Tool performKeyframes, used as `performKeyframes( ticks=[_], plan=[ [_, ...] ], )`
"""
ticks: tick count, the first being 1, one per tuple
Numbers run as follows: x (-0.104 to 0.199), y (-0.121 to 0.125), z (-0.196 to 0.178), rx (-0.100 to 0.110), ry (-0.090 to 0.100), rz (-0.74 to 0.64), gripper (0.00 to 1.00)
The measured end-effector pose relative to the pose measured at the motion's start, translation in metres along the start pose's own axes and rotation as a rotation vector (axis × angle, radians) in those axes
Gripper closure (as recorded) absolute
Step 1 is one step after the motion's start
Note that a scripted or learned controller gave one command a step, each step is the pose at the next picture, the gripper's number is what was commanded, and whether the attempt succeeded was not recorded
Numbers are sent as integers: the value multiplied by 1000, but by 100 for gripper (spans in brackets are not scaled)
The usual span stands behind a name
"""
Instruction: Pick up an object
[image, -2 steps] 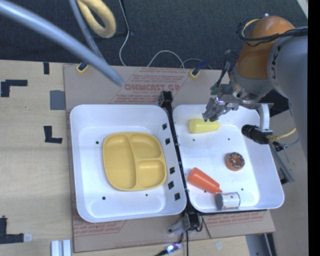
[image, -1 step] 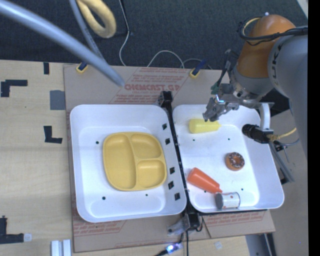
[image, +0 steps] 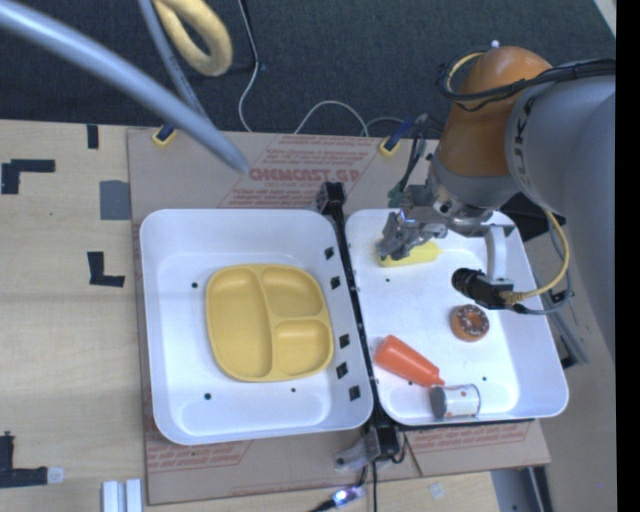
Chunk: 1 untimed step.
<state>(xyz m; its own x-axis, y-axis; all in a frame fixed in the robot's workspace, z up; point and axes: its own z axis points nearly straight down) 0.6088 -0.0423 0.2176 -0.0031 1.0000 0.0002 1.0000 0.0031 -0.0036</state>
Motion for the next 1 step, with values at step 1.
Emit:
performKeyframes(
  ticks=[1],
  plan=[
    [57,-18,6,0,0,-1,100]
  ],
)
